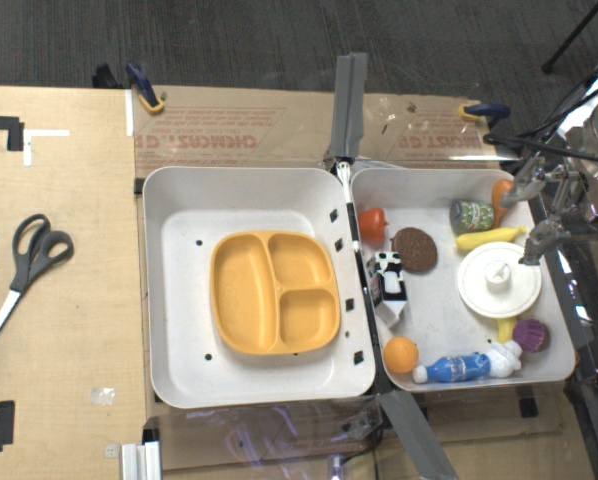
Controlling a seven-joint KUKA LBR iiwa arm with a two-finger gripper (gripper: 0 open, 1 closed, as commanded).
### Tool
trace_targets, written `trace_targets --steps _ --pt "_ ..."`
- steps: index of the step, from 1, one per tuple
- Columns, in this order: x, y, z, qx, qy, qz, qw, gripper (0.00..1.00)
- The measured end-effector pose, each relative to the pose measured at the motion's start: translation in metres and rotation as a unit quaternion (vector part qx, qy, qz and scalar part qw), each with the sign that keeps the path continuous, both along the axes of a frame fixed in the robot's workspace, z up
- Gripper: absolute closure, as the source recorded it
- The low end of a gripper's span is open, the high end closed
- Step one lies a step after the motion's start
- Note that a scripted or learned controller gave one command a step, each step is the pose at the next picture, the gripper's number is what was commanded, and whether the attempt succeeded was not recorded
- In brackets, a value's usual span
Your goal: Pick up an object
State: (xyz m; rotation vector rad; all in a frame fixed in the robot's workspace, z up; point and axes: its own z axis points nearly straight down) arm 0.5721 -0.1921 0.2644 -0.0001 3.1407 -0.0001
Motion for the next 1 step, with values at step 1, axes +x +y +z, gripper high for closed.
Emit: trace_targets --steps 1 --pt "0.0763 -0.0041 -0.1263 -0.0002 -0.001 -0.01 0.9999 0.0"
